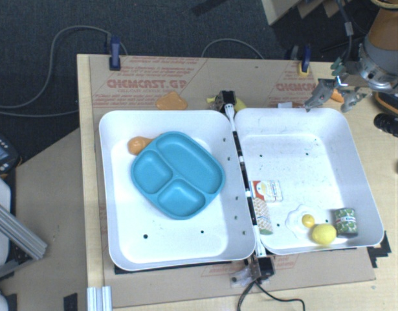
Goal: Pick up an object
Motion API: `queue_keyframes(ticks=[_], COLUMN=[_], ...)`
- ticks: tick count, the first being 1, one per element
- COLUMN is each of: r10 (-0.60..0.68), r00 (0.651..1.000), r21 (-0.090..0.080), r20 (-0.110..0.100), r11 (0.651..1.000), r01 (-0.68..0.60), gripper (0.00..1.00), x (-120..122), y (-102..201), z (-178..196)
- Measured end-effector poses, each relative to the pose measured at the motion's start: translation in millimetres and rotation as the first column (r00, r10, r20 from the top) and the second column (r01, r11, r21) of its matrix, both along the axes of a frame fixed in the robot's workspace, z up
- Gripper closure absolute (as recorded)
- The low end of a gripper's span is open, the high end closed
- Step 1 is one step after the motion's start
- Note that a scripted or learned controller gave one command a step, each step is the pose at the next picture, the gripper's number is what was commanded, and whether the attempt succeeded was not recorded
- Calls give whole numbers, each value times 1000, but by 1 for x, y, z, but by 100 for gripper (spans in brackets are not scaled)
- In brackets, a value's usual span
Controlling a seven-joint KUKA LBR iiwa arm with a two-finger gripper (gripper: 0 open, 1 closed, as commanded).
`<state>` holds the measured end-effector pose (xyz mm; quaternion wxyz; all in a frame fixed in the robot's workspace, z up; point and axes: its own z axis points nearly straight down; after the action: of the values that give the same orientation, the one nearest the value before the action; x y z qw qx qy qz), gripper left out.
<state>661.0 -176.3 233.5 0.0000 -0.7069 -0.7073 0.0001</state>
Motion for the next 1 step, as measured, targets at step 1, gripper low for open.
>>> queue_keyframes(ticks=[1], r10=[2], r00=[1000], r21=[0], r20=[3], r11=[1000], r01=[-2], gripper=[0], x=[-44], y=[-35], z=[-138])
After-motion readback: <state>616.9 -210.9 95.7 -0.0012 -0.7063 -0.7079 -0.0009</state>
